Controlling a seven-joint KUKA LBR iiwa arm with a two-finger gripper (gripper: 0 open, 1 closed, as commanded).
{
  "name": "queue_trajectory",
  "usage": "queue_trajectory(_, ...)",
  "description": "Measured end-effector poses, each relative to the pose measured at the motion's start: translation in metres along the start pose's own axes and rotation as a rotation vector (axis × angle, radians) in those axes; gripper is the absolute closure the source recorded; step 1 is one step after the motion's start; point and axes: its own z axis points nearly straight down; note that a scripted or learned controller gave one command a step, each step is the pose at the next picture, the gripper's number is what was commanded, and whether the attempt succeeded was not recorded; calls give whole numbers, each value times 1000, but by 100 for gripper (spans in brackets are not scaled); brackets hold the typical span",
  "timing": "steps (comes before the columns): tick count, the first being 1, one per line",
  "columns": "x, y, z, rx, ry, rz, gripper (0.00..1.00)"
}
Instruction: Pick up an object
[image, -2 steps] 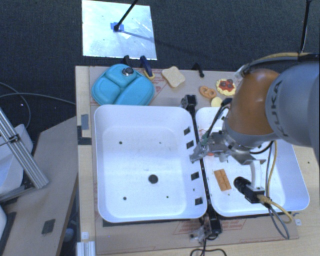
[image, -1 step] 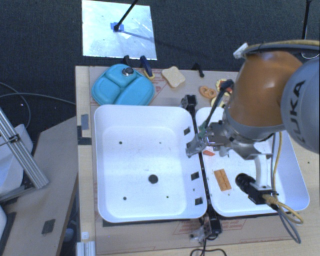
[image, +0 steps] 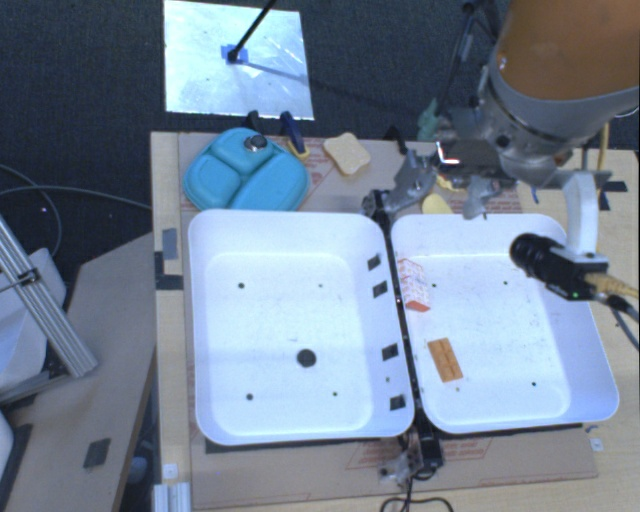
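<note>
I observed the arm (image: 560, 60) reaching in from the right, its grey body and orange band high over the far edge of the right bin (image: 590, 395). The gripper (image: 440, 190) hung near that bin's far rim, close to the divider between the two bins; I could not tell whether it was released or clenched, and I saw nothing held in it. In the right bin lay a small white and red packet (image: 413, 284) near the left wall and an orange block (image: 445, 359) nearer the front, both apart from the gripper. A small dark disc (image: 306, 357) sat in the left bin (image: 215, 400). Behind the bins I noted a blue divided tray (image: 245, 172), a tan sponge (image: 347, 152), and a yellow object (image: 436, 205) partly hidden behind the gripper.
</note>
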Motion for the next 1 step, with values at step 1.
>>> queue_trajectory(1, 121, -20, 47, 24, -4, -7, 0)
